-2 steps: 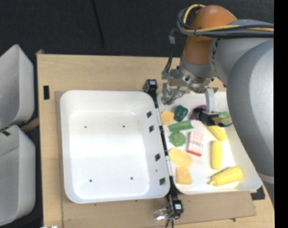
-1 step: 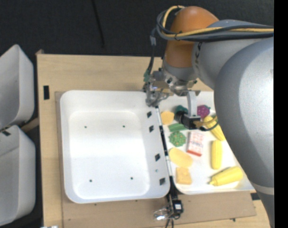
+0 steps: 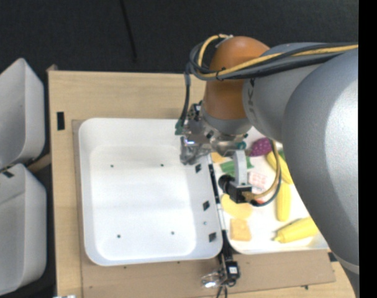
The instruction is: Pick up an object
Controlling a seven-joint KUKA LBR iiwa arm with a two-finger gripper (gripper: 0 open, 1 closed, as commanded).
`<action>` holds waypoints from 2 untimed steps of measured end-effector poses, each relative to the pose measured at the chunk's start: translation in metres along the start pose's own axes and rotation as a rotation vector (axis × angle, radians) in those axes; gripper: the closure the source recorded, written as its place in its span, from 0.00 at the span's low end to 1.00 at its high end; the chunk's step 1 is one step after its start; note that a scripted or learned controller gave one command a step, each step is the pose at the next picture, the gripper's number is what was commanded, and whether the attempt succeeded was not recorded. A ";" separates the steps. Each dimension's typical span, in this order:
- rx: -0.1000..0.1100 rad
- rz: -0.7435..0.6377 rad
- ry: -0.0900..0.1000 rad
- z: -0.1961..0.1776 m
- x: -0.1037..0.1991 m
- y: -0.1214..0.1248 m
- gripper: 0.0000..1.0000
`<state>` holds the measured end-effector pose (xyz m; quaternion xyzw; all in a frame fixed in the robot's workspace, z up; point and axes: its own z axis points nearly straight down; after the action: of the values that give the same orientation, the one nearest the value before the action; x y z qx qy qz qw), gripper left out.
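A tan block (image 3: 240, 230) and yellow fruit (image 3: 294, 230) lie in the right bin (image 3: 263, 245), nearer us than the fingers (image 3: 187, 146). We cannot tell whether the fingers are apart or together. Above the rim of the left bin (image 3: 138, 191), they may strike it and grasp nothing.

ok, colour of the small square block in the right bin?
Tan-orange; the small square block shows best in the camera view.

At centre right the grey arm (image 3: 318, 135) covers most of the right bin (image 3: 263, 244); a purple thing (image 3: 261, 146), perhaps a toy fruit, is partly hidden, and a yellow piece (image 3: 295, 230) is half covered
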<state>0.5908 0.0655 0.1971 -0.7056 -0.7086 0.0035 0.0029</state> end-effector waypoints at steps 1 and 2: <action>0.010 0.003 0.000 0.055 0.027 -0.106 1.00; -0.019 0.000 0.002 -0.088 0.040 -0.078 1.00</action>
<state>0.5131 0.1049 0.2859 -0.7057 -0.7085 -0.0039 -0.0032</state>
